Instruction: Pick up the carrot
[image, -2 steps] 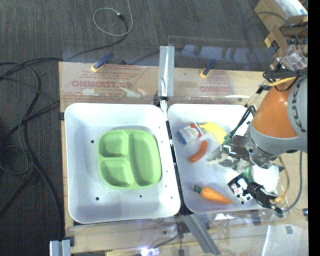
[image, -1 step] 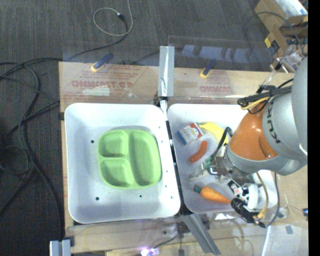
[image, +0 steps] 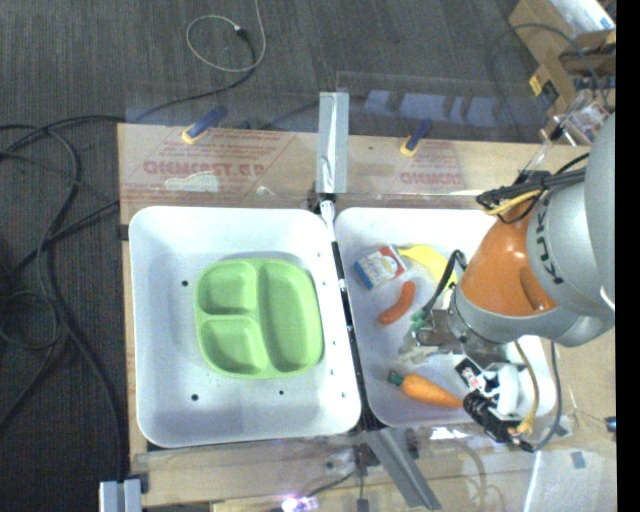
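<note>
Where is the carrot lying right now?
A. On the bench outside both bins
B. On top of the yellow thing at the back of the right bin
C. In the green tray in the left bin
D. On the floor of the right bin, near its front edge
D: the carrot lies flat on the white floor of the right bin, toward its front edge, below the gripper in the view.

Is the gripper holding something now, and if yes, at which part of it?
Nothing is seen held. The gripper is above the right bin; the carrot lies apart from it on the bin floor.
</note>
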